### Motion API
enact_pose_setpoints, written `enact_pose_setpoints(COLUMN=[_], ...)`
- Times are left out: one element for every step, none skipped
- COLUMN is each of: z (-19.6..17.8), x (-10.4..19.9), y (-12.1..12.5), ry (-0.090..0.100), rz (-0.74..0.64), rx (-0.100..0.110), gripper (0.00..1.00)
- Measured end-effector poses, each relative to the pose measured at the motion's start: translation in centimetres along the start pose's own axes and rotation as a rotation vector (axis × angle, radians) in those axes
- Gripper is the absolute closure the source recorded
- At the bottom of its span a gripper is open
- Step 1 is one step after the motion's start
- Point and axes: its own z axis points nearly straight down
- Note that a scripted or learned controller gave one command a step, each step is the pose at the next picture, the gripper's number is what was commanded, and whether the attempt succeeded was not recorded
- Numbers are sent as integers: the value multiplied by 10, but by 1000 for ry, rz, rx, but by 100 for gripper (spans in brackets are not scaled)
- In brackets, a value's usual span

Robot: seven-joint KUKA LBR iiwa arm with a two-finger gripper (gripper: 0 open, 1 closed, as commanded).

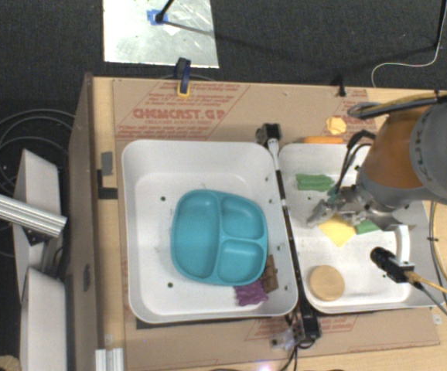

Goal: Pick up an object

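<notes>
Two white bins are seen side by side on a cardboard sheet (208,103) printed in red. The arm (432,153) is brought in from the right edge and is bent down over the right bin (363,288), with the gripper (325,209) placed low near the middle of that bin. The state of the jaws cannot be told, since the tips are blurred against the white floor and nothing can be made out between them.

A yellow piece (337,233) is found just beside the gripper, on its near side, about mid-bin. A green block (314,182) is laid toward the far left corner of the right bin, apart from the gripper. A second green piece (367,226) is partly hidden under the gripper body, to the right of the yellow piece. A round tan disc (326,282) is set near the near left corner. An orange object (324,139) is seen at the far edge of the right bin, possibly resting on the rim itself.

In the left bin (150,176) a teal divided plate (220,238) is placed slightly right of centre. A purple object (248,294) and a brown object (270,275) are tucked against the plate at the near right corner, touching its edge.
</notes>
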Motion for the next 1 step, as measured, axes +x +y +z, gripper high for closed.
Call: enact_pose_setpoints(z=[-13], x=[-1], y=[2], ry=[-1], rz=[0], rx=[-5], gripper=[100])
